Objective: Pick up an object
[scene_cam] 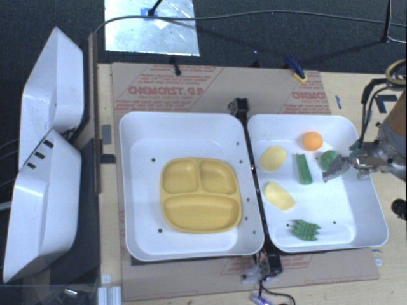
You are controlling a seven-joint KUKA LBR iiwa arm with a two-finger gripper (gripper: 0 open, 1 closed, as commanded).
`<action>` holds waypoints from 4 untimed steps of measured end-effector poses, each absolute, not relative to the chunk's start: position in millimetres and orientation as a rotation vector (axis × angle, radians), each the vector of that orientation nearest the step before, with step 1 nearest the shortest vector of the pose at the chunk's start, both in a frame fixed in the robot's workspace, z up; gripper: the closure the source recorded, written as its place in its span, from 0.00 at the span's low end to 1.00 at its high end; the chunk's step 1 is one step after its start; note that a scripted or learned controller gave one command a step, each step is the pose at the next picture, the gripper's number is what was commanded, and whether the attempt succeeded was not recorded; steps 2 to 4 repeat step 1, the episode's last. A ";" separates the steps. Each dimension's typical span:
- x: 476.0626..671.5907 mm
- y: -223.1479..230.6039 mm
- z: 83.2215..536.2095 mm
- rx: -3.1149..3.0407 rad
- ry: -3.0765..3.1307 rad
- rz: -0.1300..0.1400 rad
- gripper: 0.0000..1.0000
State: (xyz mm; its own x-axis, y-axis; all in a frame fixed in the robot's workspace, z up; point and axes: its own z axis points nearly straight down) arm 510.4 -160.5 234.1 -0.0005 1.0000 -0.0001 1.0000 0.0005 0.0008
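Note:
The right bin [365,221] holds several small objects. An orange ball [312,141] lies near its far side. Two pale yellow pieces [273,158] [278,196] sit to the left, and a green stick [303,168] lies between them and the gripper. A leafy green piece [304,230] rests near the front. My gripper [337,165] reaches in over the bin's right side, with its tip right against a round green object [328,158]. Whether that object is gripped is unclear.
The left bin [143,138] carries a yellow divided plate [201,193]. A black clamp [240,106] joins the two bins at the back. Cables and a shiny metal sheet [151,18] lie on the dark floor beyond the bench.

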 end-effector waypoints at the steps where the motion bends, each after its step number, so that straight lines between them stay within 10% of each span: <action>1: 582.7 -182.0 214.3 2.218 2.222 0.000 0.00; 4: 582.7 -182.0 214.3 2.218 2.222 0.000 0.00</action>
